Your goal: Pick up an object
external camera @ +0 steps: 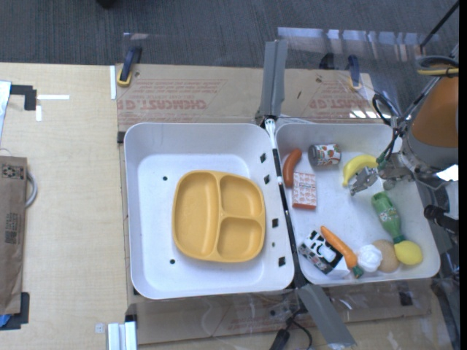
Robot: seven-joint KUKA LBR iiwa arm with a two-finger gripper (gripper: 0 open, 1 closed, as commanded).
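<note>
The gripper (363,186) is seen low in the right bin (332,133), its fingers slightly parted with nothing held between them, just beside the banana (357,168) and close above the green bottle (386,212). A yellow sectioned plate (218,215) is set in the left bin (146,195). A sausage (291,167), small can (325,154), red packet (304,191), carrot (338,246) and lemon (408,253) are scattered in the right one.
</note>
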